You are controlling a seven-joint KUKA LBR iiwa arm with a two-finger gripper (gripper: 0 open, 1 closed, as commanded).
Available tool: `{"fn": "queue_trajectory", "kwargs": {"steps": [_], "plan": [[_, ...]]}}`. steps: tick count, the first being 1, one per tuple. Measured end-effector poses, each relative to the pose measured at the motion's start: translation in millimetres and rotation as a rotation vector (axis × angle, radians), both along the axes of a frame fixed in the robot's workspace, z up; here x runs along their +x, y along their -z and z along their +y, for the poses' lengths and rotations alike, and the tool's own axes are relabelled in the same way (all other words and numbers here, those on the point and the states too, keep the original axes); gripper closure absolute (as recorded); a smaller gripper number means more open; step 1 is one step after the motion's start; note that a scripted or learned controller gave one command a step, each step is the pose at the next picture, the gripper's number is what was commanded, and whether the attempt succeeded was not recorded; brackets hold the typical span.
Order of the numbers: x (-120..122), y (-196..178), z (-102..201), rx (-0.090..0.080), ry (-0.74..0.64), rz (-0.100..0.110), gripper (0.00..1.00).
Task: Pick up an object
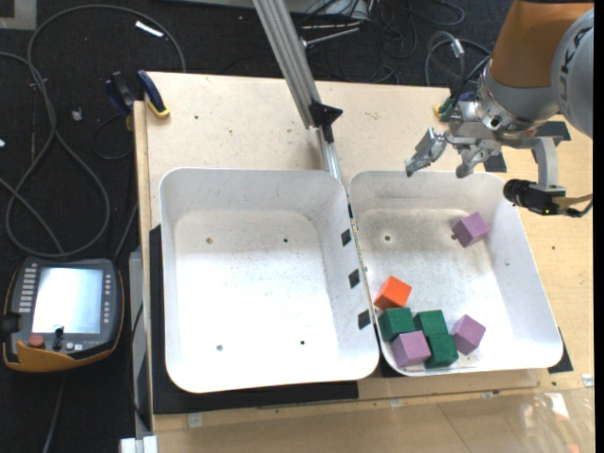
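The two bins, left (189,253) and right (528,281), look like smooth white plastic, finely speckled with dark scuffs. The bench (226,121) beneath is pale, matt board like wood. The blocks, such as the orange one (394,293) and a purple one (470,227), look matt and soft-edged, like foam. The gripper (444,159) is shiny bare metal, and the slanted rail (283,45) at the far side is brushed metal.

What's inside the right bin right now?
The right bin holds six blocks: one purple block alone near the back, and an orange one, two green and two purple clustered at the front. Anything beneath the cluster is hidden.
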State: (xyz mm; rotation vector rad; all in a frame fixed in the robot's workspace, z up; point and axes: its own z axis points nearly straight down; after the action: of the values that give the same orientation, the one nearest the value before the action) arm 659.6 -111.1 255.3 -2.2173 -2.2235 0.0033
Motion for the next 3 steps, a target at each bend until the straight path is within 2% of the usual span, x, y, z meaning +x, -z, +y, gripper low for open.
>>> {"fn": "queue_trajectory", "kwargs": {"steps": [1, 2, 3], "plan": [[-46, 89, -40, 0.000, 0.008, 0.007, 0.00], [-130, 71, -20, 0.001, 0.005, -0.001, 0.00], [-99, 164, -76, -0.001, 0.007, -0.003, 0.00]]}}
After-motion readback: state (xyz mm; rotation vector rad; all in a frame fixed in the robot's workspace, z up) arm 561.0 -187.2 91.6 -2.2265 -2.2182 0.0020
